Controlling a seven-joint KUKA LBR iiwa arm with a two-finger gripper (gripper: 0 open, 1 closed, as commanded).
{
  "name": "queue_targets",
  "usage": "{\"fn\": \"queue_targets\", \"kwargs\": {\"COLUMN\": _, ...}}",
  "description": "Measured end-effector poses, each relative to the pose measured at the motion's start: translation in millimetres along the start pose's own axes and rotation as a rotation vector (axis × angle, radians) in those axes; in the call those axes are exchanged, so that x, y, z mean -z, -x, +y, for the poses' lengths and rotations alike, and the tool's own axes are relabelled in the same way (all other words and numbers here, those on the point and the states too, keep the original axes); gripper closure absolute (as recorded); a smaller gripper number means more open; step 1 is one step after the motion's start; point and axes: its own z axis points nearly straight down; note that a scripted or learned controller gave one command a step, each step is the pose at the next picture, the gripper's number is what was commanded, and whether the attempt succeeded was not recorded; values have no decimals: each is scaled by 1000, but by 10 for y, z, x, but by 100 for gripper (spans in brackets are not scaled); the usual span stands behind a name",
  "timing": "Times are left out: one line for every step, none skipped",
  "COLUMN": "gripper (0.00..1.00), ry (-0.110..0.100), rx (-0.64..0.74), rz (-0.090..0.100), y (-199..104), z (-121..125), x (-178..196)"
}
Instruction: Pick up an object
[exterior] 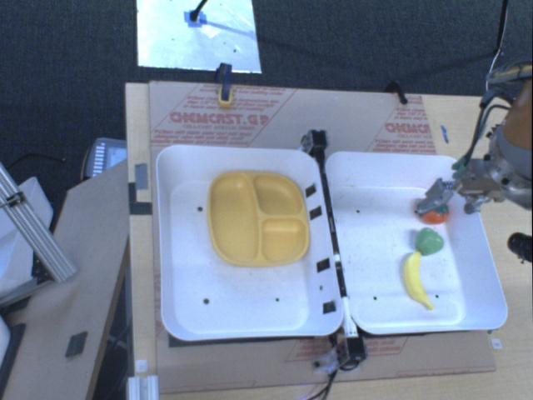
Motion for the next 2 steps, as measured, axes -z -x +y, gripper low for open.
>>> {"fn": "queue_targets", "kwargs": {"gripper": 0, "ry": 9, "rx": 2, "rz": -2, "y": -3, "z": 20, "x": 49}}
{"fn": "queue_targets", "kwargs": {"gripper": 0, "ry": 5, "rx": 0, "rz": -1, "y": -49, "z": 22, "x": -570}}
